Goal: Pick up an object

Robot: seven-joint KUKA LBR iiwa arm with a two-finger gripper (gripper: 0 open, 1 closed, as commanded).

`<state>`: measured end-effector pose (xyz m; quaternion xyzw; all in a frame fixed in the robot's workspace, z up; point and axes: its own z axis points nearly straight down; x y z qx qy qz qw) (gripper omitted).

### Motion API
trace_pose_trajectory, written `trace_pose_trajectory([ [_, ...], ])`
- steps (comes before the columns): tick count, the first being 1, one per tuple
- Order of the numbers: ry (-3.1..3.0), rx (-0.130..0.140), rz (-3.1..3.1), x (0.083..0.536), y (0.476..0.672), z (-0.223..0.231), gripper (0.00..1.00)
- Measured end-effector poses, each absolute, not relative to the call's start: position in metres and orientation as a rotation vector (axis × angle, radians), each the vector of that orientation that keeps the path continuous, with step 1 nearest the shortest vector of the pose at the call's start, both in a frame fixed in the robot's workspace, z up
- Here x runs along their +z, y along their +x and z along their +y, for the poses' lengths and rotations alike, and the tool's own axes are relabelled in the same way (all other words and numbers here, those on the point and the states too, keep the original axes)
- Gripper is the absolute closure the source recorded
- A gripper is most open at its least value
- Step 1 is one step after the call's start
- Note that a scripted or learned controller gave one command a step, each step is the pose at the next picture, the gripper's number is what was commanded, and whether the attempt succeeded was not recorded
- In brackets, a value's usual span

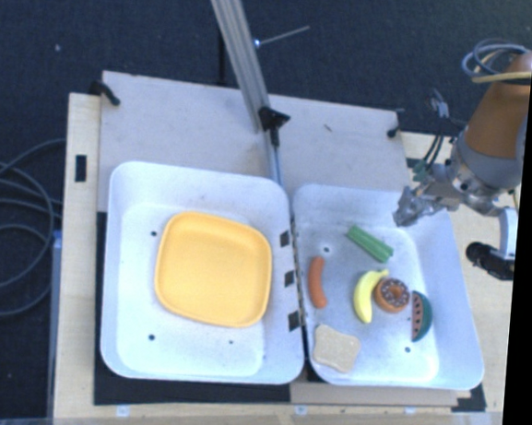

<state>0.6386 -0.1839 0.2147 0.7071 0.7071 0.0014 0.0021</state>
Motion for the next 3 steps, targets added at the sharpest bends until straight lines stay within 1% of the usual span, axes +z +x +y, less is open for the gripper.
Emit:
trace_pose_trajectory([
  [2,2.219,0.003,2.219,0.292,0.642,-0.185,1.00],
  [3,2.219,0.001,2.223,0.281,0.624,-0.142,1.00],
])
